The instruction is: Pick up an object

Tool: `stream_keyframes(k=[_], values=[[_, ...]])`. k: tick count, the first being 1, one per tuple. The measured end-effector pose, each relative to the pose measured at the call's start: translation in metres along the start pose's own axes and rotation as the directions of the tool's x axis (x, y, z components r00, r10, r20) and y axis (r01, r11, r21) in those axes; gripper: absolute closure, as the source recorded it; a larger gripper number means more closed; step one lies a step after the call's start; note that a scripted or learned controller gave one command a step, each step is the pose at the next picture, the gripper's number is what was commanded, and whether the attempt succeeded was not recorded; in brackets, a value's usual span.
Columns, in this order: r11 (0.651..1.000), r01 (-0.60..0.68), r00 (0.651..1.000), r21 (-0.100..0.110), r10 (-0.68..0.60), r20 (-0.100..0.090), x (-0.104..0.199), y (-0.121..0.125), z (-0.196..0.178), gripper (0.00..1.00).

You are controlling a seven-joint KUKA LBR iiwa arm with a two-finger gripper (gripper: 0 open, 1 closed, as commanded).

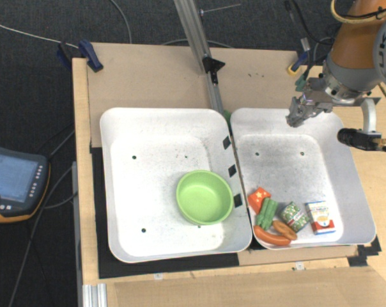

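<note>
White plastic forms both shallow bins on the desk (148, 75). The left bin (126, 139) carries a green bowl (204, 197) near its right wall. The right bin (333, 165) carries every candidate object, all crowded into its near edge: an orange-red block (259, 197), a green pod-shaped piece (266, 213), an orange carrot-like piece (273, 236), a dark green crumpled packet (294, 216) and a small printed carton (319, 217). The first four touch or overlap one another; the carton lies just beside the packet.

The gripper (300, 114) hangs over the far edge of the right bin, well apart from the cluster, with nothing between its fingers; whether it is spread or closed cannot be told at this scale.

Probable failure modes, judged from this layout:
- Crowding. A descent into the pile is likely to land a finger on a neighbour, so that the pieces scatter or two lift together and one drops.
- Sloped wall. The objects rest against the near rim, where a finger may strike the plastic before closing.
- Low profile. The carrot-like piece and the pod lie flat, so a shallow closure may slide over them.
- Soft packet. It may deform and slip out.

The carton, standing slightly clear, appears the safest target.
</note>
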State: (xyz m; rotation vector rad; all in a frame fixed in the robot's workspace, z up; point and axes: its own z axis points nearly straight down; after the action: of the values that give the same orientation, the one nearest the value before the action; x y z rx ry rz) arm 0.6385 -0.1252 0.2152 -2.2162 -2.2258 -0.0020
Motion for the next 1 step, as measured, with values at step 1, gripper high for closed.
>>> stream_keyframes(k=[1], values=[[1.0, 0.001, 1.0, 0.0, -0.001, 0.0, 0.061, 0.0014, 0.0019, 1.0]])
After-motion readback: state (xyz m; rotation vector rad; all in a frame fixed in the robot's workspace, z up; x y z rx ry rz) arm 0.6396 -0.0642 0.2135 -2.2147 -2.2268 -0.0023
